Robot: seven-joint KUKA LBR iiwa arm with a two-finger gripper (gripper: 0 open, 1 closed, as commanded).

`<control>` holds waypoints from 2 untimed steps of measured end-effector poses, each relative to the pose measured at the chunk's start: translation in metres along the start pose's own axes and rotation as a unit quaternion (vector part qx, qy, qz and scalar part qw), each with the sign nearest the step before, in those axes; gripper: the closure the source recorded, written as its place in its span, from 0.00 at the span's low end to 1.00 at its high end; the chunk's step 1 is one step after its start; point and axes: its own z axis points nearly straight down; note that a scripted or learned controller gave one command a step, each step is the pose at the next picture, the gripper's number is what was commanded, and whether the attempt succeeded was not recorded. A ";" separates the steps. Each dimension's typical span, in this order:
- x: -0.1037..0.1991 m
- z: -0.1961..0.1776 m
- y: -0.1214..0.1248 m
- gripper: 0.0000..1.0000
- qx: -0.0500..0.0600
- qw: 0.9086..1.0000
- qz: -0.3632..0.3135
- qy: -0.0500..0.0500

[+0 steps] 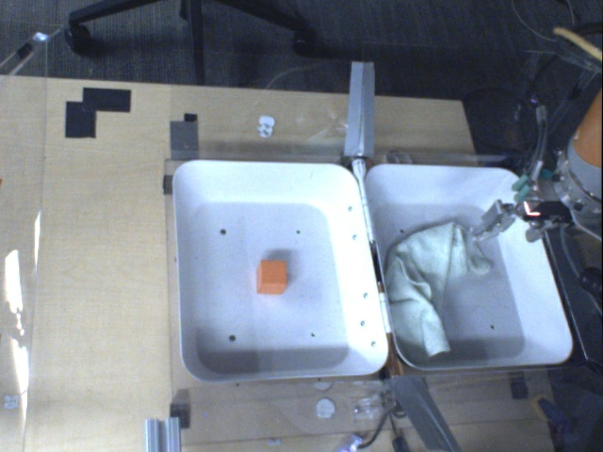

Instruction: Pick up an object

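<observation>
White cloth (429, 285) lies crumpled in the right bin (542, 347), its top corner drawn up to the gripper (482, 229) at the bin's two o'clock (whether the fingers pinch it or stand spread, I cannot tell). An orange cube (272, 277) sits mid-floor in the left bin (203, 252), well apart at the gripper's nine o'clock.

No readable text, label, brand, number or sign appears anywhere: none on the two white bins (188, 252), the wooden bench (94, 252), the orange block (272, 277) or the pale cloth (429, 271).
</observation>
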 end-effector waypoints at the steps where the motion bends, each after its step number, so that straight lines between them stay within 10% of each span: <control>1: 0.005 -0.058 -0.026 0.00 0.000 0.997 -0.078 0.000; 2: 0.059 0.080 -0.026 0.00 0.003 0.998 -0.055 0.001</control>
